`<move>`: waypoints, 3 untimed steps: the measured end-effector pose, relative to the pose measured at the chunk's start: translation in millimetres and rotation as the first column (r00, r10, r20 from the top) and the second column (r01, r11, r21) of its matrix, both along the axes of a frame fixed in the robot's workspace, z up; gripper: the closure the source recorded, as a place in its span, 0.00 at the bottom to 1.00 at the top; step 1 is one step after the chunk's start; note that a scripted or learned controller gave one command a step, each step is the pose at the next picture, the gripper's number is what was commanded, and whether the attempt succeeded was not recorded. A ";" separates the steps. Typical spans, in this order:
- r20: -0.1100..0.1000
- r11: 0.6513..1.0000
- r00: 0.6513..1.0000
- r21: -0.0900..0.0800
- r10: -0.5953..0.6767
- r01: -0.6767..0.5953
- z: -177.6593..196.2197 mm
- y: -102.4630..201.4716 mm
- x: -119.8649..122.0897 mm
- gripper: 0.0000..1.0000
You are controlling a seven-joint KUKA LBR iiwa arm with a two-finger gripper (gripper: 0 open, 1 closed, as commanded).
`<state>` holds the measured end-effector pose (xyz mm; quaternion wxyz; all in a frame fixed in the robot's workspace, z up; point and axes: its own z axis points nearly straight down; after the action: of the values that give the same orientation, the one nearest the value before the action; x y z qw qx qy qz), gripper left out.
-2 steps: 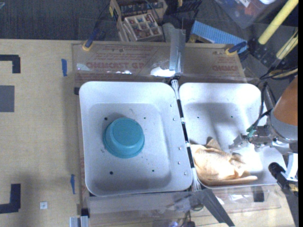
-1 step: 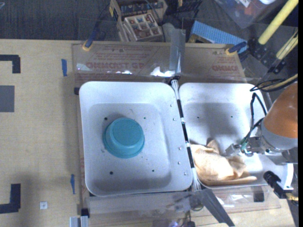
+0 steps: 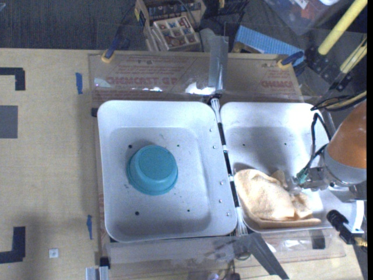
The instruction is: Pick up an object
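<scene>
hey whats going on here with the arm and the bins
A robot arm reaches in from the right with its tool low over a crumpled tan cloth that lies in the near part of the right bin. The tool is at the cloth's right edge; whether it has gripped the cloth can't be told. A blue bowl sits upside down and untouched in the left bin.

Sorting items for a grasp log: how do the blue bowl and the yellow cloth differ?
The blue bowl is rigid and round; the yellow cloth is soft and crumpled. The bowl lies alone in the left bin, upside down; the cloth lies in the right bin, with the gripper at its edge. Each lies in a white bin.
</scene>
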<state>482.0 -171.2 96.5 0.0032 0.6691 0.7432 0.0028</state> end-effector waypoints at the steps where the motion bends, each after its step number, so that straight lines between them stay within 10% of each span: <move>1: 0.000 1.000 1.000 0.000 0.000 0.000 0.0 -0.3 -0.1 0.00; 2: 0.000 0.997 0.997 -0.004 0.078 -0.078 -7.8 32.4 -0.1 0.00; 3: 0.000 0.997 0.997 -0.002 0.073 -0.073 0.4 31.2 -0.4 1.00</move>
<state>481.7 -140.1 96.9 0.0040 0.6416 0.7670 0.0020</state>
